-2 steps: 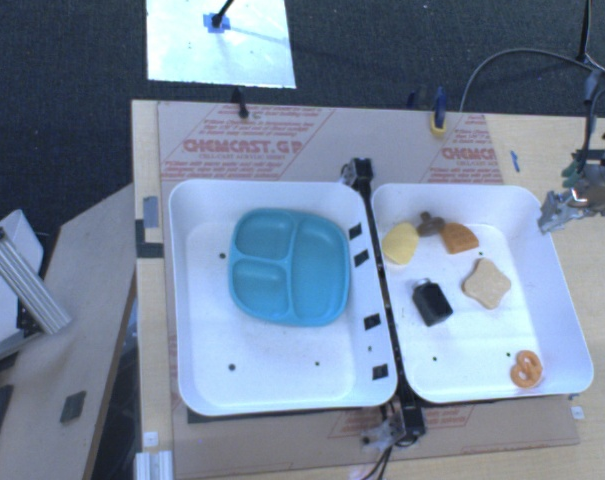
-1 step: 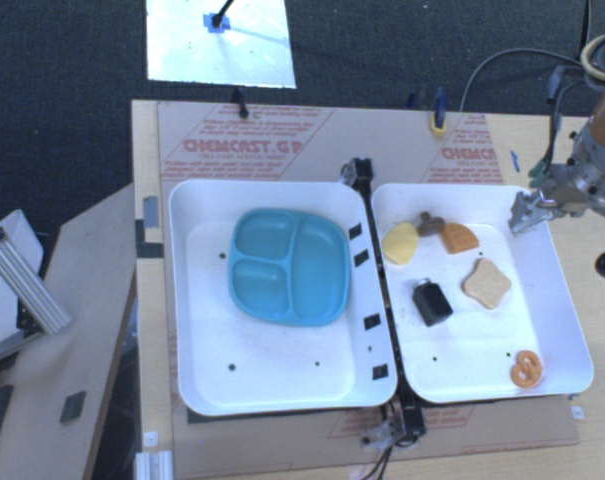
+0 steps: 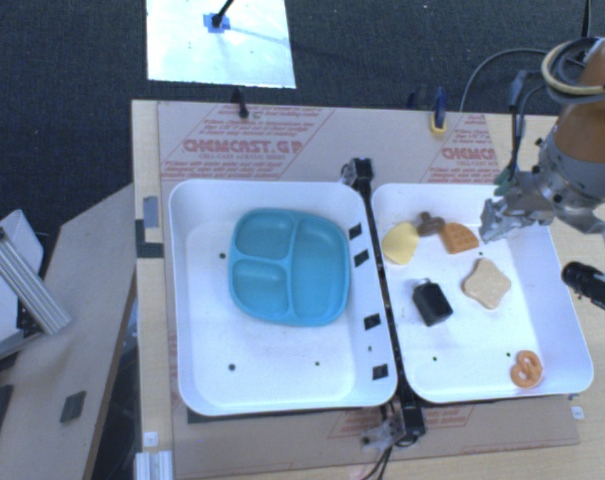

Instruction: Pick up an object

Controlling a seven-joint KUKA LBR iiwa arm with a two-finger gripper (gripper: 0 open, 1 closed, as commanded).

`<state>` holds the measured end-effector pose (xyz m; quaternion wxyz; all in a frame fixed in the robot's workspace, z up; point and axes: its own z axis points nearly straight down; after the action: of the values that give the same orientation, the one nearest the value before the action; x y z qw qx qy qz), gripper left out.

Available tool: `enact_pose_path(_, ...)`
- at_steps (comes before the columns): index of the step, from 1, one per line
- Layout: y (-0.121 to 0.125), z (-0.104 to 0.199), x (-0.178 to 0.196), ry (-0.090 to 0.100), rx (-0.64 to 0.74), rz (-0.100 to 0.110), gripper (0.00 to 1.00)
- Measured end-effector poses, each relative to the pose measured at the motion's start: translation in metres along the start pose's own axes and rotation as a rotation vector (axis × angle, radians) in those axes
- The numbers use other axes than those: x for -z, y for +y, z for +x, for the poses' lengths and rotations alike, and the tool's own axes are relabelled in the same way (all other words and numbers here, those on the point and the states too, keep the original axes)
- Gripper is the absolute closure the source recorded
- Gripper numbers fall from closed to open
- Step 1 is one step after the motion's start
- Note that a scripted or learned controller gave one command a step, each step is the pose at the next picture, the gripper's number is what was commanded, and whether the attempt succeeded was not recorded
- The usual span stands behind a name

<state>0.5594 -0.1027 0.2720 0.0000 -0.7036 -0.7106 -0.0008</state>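
Overhead, in the camera view, the gripper (image 3: 492,223) hung over the right bin (image 3: 572,353); whether it was apart or together could not be told. The nearest object, an orange toy piece (image 3: 460,238), lay just beside it at nine o'clock, apart, nothing visibly grasped.

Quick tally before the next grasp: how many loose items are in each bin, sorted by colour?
Blue: 1, divided plate, left bin
Yellow: 1, lemon-like piece, right bin
Brown: 1
Orange: 2, waffle-like piece, pretzel
Tan: 1, toast slice
Black: 1, block
Total: 7
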Motion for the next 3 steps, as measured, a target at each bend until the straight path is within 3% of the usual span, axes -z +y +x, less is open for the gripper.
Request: enact_pose_path(3,-0.03,0.154,-0.031,0.001,0.001,0.002,1.0)
